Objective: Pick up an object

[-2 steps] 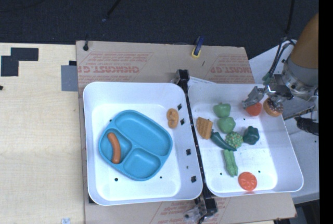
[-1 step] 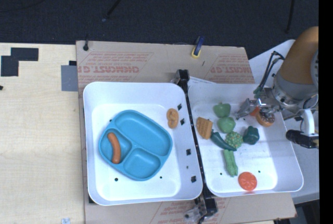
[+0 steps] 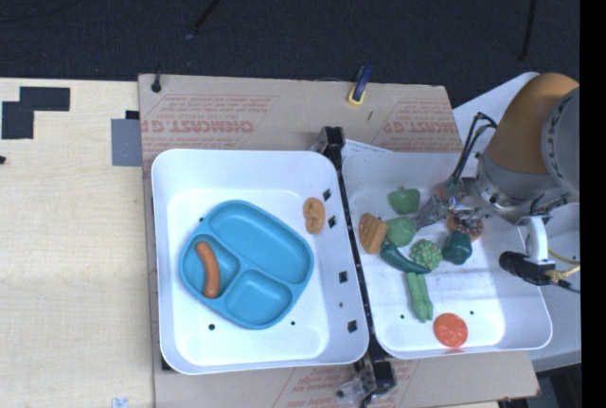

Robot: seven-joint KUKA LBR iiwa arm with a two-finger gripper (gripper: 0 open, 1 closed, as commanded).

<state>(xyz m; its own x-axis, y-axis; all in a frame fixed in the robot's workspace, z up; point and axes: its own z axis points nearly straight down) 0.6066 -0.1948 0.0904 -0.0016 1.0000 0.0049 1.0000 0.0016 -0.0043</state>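
Note:
My gripper (image 3: 454,213) is low over the right bin (image 3: 511,326), near its far right part. It hangs just above a dark teal toy (image 3: 456,249) and right of a green pepper (image 3: 404,200). Close by lie a light green piece (image 3: 401,231), a broccoli (image 3: 425,254), a dark green chili (image 3: 401,259), a green cucumber (image 3: 419,296), an orange bread piece (image 3: 372,232) and a red tomato (image 3: 451,330). Nothing visibly hangs from the gripper.
The left bin (image 3: 180,179) holds a blue divided plate (image 3: 275,255) with an orange sausage (image 3: 209,269) in it. An orange-brown toy (image 3: 313,215) lies by that bin's right wall. A black divider (image 3: 346,245) runs between the bins.

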